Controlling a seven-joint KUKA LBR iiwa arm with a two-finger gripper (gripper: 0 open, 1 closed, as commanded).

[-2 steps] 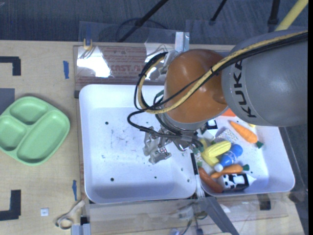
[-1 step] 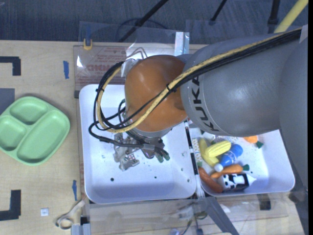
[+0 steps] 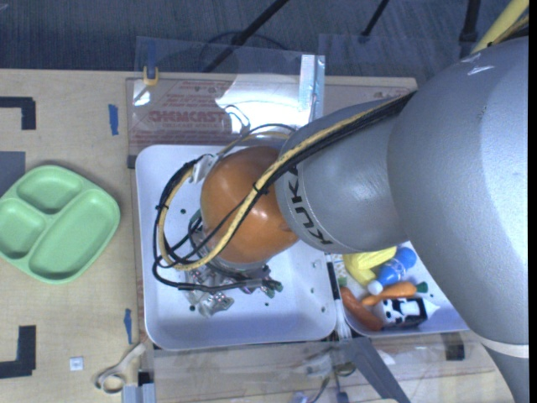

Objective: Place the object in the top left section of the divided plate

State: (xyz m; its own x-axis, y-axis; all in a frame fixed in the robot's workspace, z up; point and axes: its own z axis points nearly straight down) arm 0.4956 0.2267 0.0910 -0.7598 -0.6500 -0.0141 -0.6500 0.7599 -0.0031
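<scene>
Two white bins sit side by side, and your arm reaches in from 3 o'clock so that its gripper hangs low over the left bin, around 7 o'clock of the view. You cannot tell whether the gripper is open, closed or carrying anything; the orange band and cables mask it. Likely candidates for the object are the toys huddled in the right bin at 4 o'clock. Your target, the green divided plate, waits on the bench at 9 o'clock, well apart, probably kept outside the bins for a clear approach
</scene>
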